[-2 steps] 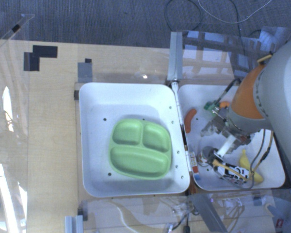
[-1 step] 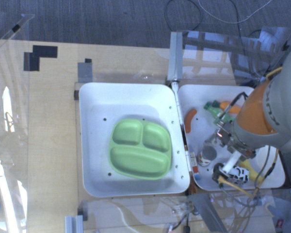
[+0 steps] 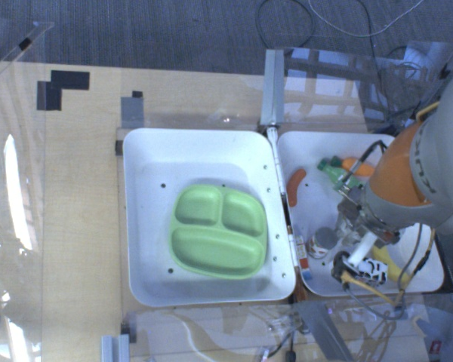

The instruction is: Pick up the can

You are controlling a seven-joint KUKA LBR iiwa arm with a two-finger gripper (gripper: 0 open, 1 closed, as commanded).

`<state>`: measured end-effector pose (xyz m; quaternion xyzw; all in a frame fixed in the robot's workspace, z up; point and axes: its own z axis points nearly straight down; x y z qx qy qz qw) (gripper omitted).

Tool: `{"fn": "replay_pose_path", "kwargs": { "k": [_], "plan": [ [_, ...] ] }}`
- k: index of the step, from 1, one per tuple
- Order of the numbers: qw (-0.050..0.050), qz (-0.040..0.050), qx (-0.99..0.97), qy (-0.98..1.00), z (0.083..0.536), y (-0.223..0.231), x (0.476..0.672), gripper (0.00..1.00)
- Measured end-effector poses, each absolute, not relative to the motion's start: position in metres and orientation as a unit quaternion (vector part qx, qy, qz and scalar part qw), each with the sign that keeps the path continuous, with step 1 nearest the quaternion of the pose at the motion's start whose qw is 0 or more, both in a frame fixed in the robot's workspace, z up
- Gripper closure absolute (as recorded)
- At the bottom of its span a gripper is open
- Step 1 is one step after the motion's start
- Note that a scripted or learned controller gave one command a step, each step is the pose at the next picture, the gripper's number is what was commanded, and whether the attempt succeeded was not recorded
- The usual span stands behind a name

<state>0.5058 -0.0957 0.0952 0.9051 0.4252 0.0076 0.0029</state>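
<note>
While the arm (image 3: 426, 164) reaches in, the can (image 3: 320, 243) stands in the right bin (image 3: 306, 157).

The grey arm (image 3: 445, 149) comes in from the right, bulky and close to the camera, its orange band (image 3: 400, 173) sitting just above the wrist. From there the wrist slopes down and to the left, ending in the gripper (image 3: 346, 241), which hangs low and points downward. Thin cables loop along the wrist and trail off below it. The fingers are tucked under the wrist housing, so their spacing is hard to make out.
</note>
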Motion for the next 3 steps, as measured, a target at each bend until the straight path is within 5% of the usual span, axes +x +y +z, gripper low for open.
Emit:
{"fn": "replay_pose_path", "kwargs": {
  "k": [1,2,3],
  "plan": [
    [0.000,-0.0004,0.922,0.388,0.182,-0.021,0.557,1.00],
    [0.000,-0.0009,0.921,0.388,0.181,-0.021,0.557,0.00],
    [0.000,-0.0012,0.908,0.418,0.183,-0.041,0.568,0.00]
  ]
}}
